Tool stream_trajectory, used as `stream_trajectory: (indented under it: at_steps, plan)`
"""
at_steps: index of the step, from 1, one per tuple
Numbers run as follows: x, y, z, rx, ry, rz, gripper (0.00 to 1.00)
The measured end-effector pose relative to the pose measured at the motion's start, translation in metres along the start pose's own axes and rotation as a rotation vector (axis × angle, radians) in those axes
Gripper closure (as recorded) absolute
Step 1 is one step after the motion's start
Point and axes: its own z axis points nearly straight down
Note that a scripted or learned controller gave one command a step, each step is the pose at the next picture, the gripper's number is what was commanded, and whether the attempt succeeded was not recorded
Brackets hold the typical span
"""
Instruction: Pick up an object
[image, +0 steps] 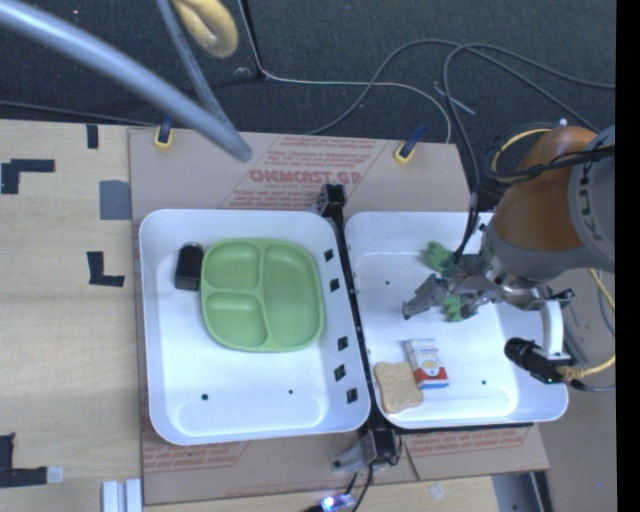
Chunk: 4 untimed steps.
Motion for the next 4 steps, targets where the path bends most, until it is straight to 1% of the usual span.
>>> stream_trajectory:
  at_steps: [1,2,3,4]
  plan:
    - [0.0,0.003,-0.006,-0.012,-0.002,-0.003,0.0]
    - [0.006,0.006,0.056,-0.006,-0.002,-0.003,0.0]
    - [0.006,0.007,0.102,-0.014,-0.004,-0.003,0.0]
    - [0.006,0.007,0.09,-0.015,-0.004,-0.003,1.0]
